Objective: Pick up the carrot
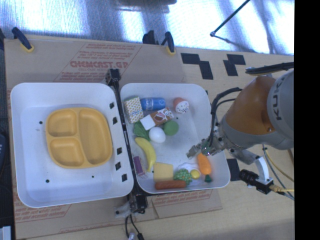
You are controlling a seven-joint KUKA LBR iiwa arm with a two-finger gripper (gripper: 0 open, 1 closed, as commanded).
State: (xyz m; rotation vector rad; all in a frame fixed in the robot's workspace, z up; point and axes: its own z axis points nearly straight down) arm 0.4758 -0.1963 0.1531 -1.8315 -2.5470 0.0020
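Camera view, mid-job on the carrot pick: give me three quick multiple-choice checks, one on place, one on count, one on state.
1. Where does the carrot lie?
A. In the yellow tray
B. Near the right bin's right wall
C. On the cardboard outside the bins

2. How many compartments has the yellow tray?
A. Two
B. Three
C. Five

3. How does the end effector stand to the carrot?
A. Close over its upper end
B. Above the left bin
C. Raised high with the carrot lifted away

Answers:
1 B, the orange carrot sits inside the right bin at its right side.
2 B, one long and two smaller sections show.
3 A, it hangs just above the carrot, which lies in the bin.
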